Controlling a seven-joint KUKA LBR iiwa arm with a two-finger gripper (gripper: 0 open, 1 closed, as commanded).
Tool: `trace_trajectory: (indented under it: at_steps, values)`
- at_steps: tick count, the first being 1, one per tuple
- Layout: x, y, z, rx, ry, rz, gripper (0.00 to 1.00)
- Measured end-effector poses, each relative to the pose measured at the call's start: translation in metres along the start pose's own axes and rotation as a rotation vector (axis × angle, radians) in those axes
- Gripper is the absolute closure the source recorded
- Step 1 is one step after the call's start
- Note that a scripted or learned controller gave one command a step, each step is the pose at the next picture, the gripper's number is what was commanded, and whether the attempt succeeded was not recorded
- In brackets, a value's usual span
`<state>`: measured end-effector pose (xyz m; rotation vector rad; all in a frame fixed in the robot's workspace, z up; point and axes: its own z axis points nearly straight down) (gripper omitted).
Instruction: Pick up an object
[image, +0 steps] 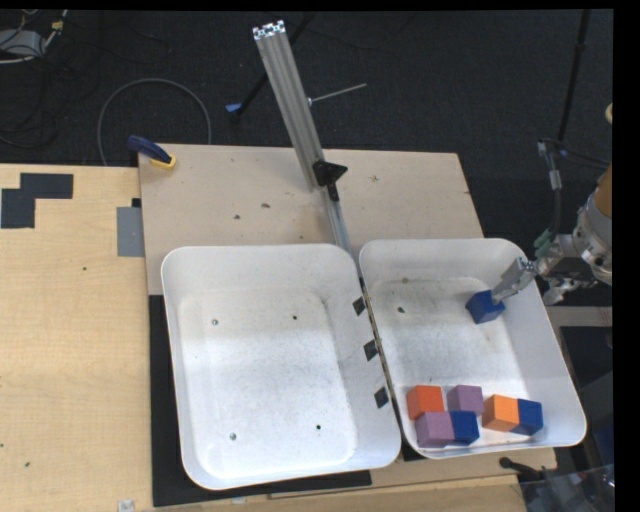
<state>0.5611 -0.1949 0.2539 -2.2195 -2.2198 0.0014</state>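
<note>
A blue cube (485, 306) sits in the right bin (440, 260), near its right wall. My gripper (512, 283) reaches in over that wall from the right, and its tip is right at the cube's upper right corner. I cannot make out whether it touches or grips the cube. Along the bin's front edge lies a cluster of blocks: an orange one (425, 400), a purple one (465, 398), another purple one (434, 429), a blue one (464, 427), an orange one (500, 411) and a blue one (529, 416).
The left bin (200, 265) adjoins the right one, with black clips (369, 348) along the shared rim. A slanted aluminium bar (295, 110) rises behind the bins. A blue and yellow clamp (150, 151) lies at the bench's back left corner.
</note>
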Motion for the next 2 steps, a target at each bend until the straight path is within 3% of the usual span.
trace_trajectory:
  at_steps: [1,2]
  values:
    - [-0.014,0.000,0.110,0.008,0.002,0.000,0.00]
    - [0.006,0.062,0.166,-0.003,-0.001,-0.004,0.00]
